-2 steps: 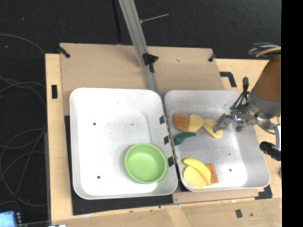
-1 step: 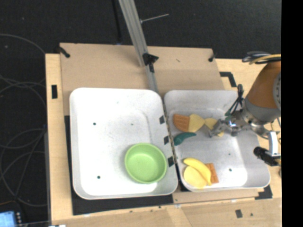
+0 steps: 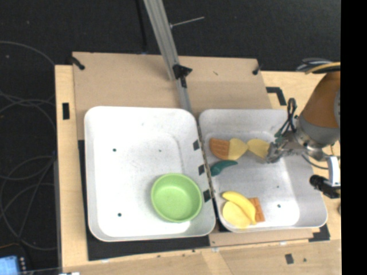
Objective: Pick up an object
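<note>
My gripper point(image 3: 274, 153) reaches into the right bin point(image 3: 287, 211) from the right, low over the bin floor. It sits right beside a pale yellow piece point(image 3: 258, 148) at the bin's upper middle. Left of that lie a yellow wedge point(image 3: 237, 148) and an orange-brown piece point(image 3: 218, 148). A teal object point(image 3: 223, 166) lies near the divider. At the bin's front sit a yellow banana point(image 3: 240, 202), a round yellow piece point(image 3: 233, 215) and a small orange block point(image 3: 257, 209).
The left bin point(image 3: 126, 148) holds a green bowl point(image 3: 176, 196) at its front right. A grey metal pole point(image 3: 163, 39) slants up from between the bins. The arm's orange band point(image 3: 321, 105) is at the right edge.
</note>
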Action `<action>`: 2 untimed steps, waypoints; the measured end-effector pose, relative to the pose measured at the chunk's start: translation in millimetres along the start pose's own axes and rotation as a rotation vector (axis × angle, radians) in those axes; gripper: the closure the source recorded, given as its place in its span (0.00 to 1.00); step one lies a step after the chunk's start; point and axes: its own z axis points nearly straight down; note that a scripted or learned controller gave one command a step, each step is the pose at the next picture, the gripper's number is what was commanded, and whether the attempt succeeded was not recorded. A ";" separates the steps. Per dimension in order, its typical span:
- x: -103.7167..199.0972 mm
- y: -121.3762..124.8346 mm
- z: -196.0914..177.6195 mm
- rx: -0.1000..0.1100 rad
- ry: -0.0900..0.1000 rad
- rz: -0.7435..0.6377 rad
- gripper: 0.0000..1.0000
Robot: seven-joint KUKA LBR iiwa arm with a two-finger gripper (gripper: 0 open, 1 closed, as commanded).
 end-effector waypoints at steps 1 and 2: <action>-0.6 -7.6 -57.4 -0.002 0.002 0.001 1.00; 0.0 2.4 -118.9 -0.004 0.001 -0.005 1.00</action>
